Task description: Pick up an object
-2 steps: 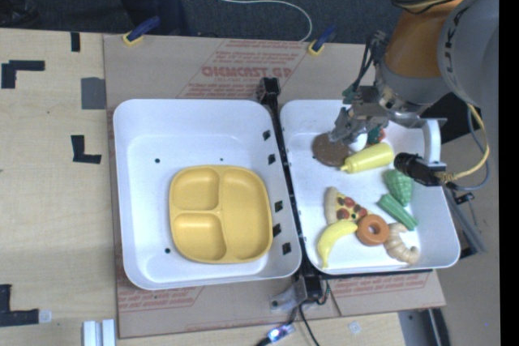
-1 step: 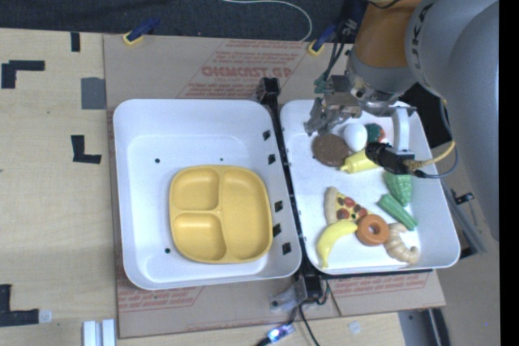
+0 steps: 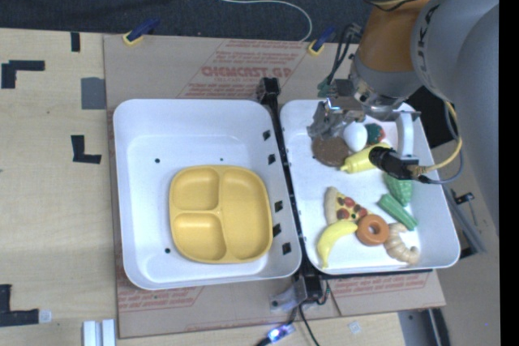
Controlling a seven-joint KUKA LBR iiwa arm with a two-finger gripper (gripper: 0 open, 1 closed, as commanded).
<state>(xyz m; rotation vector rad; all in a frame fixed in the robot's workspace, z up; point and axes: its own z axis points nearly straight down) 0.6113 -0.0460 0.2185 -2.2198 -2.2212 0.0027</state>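
Reaching in from the right, the grey arm (image 3: 454,28) hangs over the right bin (image 3: 434,255). The left bin (image 3: 138,134) holds a yellow divided plate (image 3: 220,214). The gripper (image 3: 331,119) sits low at the right bin's far left corner, above a brown piece (image 3: 328,151), beside a white egg (image 3: 355,135); its grip cannot be made out. A banana (image 3: 332,239) and doughnut (image 3: 373,229) lie nearer.

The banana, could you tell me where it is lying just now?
The banana lies in the right bin, near its front edge, just below the pizza slice and left of the donut.
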